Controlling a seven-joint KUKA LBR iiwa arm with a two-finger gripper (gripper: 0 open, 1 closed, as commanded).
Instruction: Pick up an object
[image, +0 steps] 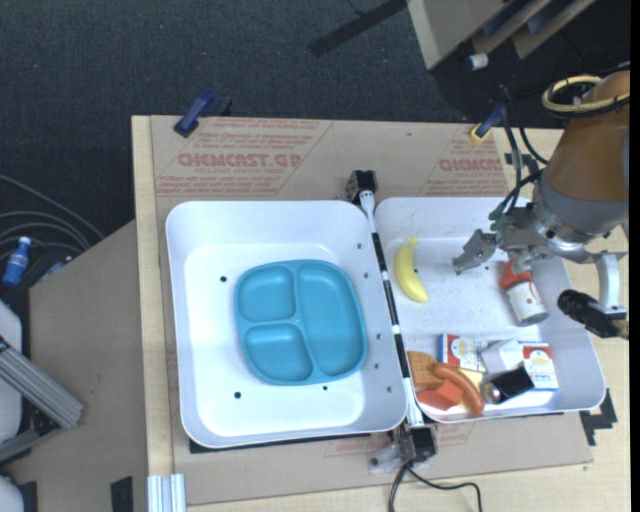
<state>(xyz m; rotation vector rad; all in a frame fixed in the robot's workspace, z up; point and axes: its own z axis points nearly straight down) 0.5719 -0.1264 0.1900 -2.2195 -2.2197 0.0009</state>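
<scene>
In the right bin (455, 305) a yellow banana (408, 271) lies near the left wall. A small red and white bottle (522, 293) lies on its side toward the right. My gripper (495, 258) hangs over the back of this bin, between banana and bottle, open with nothing between its fingers. One finger (469, 258) points toward the banana; the other is just above the bottle's top end. A blue divided plate (299, 320) rests in the left bin (195, 300).
The right bin's front holds a cluster: a small white and red carton (461, 351), a second carton (530, 362), an orange-red object (450, 390) and a black item (511, 384). A central divider (385, 290) separates the bins. The arm enters from the right.
</scene>
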